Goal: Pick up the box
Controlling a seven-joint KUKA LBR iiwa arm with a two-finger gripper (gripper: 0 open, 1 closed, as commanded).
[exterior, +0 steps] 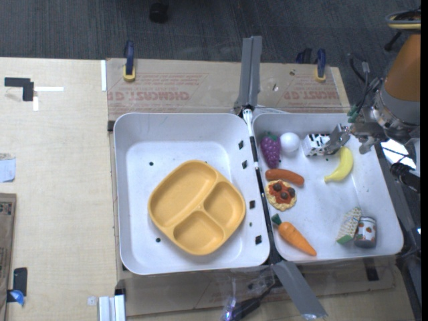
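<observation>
A small box (348, 224) with a pale green and white pattern lies tilted near the front right corner of the right bin (321, 256). It leans against a small can (365, 233). My gripper (339, 139) reaches in from the right at the back of that bin. It hovers low between a black-and-white spotted item (316, 144) and a banana (340, 165), well behind the patterned box. Nothing shows in its grasp.
The right bin also holds purple grapes (270, 148), a white ball (289, 142), a sausage (285, 176), a toy pizza (281, 194) and a carrot (295, 239). A yellow divided plate (196, 207) lies in the left bin (134, 179).
</observation>
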